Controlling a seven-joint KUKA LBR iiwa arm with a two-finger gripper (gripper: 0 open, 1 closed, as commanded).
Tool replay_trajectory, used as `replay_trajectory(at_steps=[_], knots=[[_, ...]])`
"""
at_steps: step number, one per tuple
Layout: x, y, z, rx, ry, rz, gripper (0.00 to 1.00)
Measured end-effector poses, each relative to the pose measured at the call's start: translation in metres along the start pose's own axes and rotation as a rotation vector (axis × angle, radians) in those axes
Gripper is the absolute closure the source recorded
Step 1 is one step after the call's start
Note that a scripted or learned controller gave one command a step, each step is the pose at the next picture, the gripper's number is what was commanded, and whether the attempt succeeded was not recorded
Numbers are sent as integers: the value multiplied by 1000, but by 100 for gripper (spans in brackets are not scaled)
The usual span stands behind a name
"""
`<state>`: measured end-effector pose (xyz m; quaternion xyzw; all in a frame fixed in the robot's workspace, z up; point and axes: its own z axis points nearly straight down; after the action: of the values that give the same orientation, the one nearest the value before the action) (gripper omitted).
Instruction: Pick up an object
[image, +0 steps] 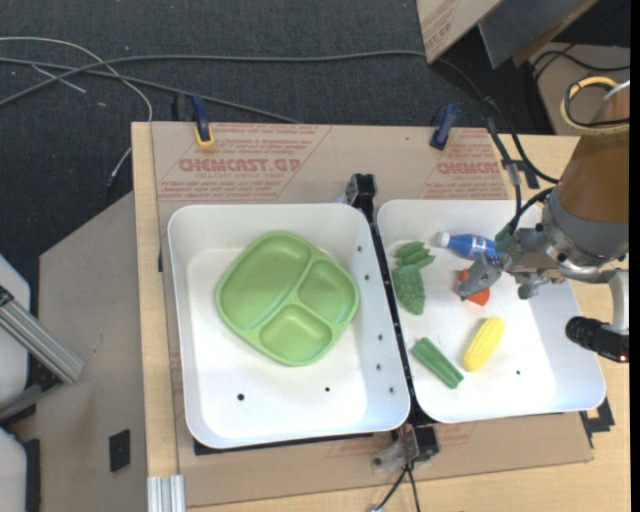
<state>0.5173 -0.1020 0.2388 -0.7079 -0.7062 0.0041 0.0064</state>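
orange-red object sits in the right bin, upper middle, directly under the gripper. can't tell if it's pinched or just touched; finger state unclear. blue bottle just above, yellow corn below, green pieces to the left. left bin holds a green divided plate.

A pale green sectioned plastic plate lies in the glossy white left bin. Just beside the grey gripper are a blue-and-white bottle and an orange-red object. Below them lie a yellow corn cob and dark green toy vegetables.
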Motion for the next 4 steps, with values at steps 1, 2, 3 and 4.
replay_trajectory(at_steps=[1,2,3,4], knots=[[0,2,-6,-13,-2,-3,0],[2,0,36,-8,-1,-2,0],[-4,0,97,-9,-1,-2,0],[-3,1,149,-9,0,-2,0]])
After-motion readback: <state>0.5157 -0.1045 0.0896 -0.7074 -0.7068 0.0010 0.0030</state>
